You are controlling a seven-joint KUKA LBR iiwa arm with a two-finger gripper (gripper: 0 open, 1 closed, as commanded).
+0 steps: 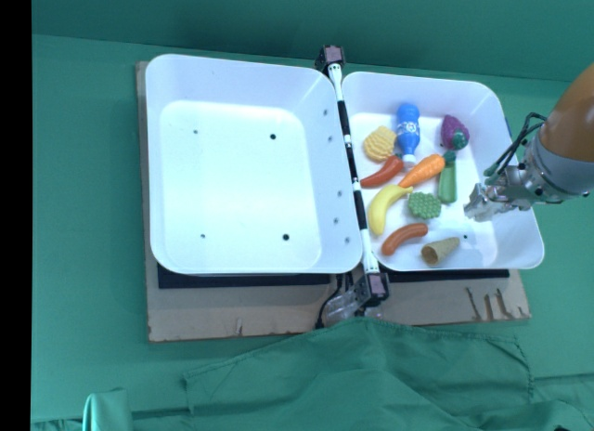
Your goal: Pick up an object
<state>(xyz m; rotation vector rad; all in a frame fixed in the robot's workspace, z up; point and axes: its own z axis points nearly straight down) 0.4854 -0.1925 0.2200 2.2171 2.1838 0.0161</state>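
Observation:
The right bin (520,253) holds several toy foods: a blue bottle (406,129), a purple eggplant (453,130), an orange carrot (423,170), a yellow banana (384,207), a green broccoli (425,204), a red sausage (405,238), an ice cream cone (441,250), a green cucumber (447,182), a red chili (381,174) and a yellow waffle-like piece (379,143). My gripper (482,206) hangs over the right side of this bin, right of the cucumber. Nothing shows between its fingers.
The left bin (176,85) sits beside the right one, joined along a black-and-white divider (351,164). Both rest on a cardboard sheet (232,318) over green cloth. Folded green fabric (371,373) lies at the front.

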